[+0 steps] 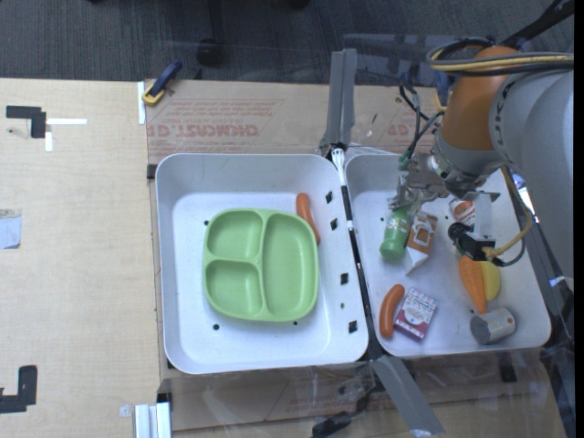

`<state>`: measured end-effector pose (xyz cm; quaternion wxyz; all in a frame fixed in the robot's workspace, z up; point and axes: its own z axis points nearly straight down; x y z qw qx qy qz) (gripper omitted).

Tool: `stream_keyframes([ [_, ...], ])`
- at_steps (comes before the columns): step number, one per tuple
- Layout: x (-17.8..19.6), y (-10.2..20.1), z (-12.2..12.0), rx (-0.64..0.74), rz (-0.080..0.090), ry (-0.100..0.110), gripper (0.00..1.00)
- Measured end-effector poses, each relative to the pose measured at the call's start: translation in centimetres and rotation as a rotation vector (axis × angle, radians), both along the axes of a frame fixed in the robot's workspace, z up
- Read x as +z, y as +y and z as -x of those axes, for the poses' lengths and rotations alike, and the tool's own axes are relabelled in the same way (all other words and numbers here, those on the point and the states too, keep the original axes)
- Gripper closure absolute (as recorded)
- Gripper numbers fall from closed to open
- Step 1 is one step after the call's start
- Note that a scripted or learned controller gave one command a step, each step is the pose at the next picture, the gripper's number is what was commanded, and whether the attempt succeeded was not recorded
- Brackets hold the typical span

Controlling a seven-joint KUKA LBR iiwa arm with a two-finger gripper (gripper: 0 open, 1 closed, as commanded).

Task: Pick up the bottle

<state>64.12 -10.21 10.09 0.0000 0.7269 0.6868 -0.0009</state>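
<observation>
Right bin [538, 331]: green bottle [394, 239] lies left of centre, its cap toward the far side. The gripper [408, 199] sits directly over the bottle's cap end; whether it grips cannot be told. Left bin [169, 272]: green plate [262, 265].

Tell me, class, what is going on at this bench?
A robot arm reaches in from the right over the right bin. Its gripper is down at the top of the green bottle, which stands in that bin among a sausage, a small box, a carrot and a can. The left bin holds a green plate with another sausage beside it.
</observation>
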Motion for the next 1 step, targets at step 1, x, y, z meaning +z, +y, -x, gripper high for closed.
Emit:
stream_keyframes([
  [1,10.27,1.93,3.40,-0.429,0.001,0.001,1.00],
])
